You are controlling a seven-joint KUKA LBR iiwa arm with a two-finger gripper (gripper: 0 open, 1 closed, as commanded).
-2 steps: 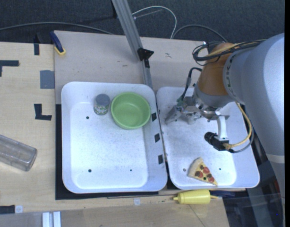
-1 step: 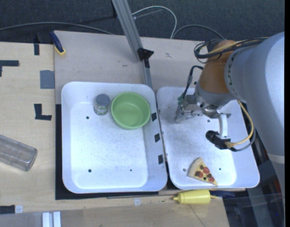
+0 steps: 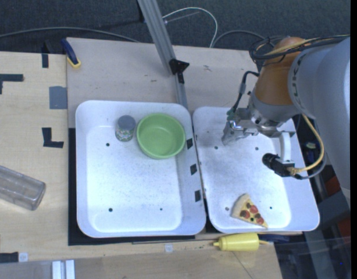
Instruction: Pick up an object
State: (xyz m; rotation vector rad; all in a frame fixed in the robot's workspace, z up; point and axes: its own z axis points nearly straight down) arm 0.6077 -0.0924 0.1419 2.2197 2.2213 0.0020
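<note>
A toy pizza slice lies near the front of the right bin. In the left bin a green bowl sits at the back, with a small grey-lidded jar just left of it. My gripper hangs over the back left part of the right bin, well behind the pizza slice, and nothing shows between its fingers. The grey arm with its orange band comes in from the right.
A yellow mustard bottle lies on the bench just in front of the right bin. A clear plastic tumbler lies on the bench at far left. A grey slanted pole stands behind the bins. Black and yellow cables hang over the right bin.
</note>
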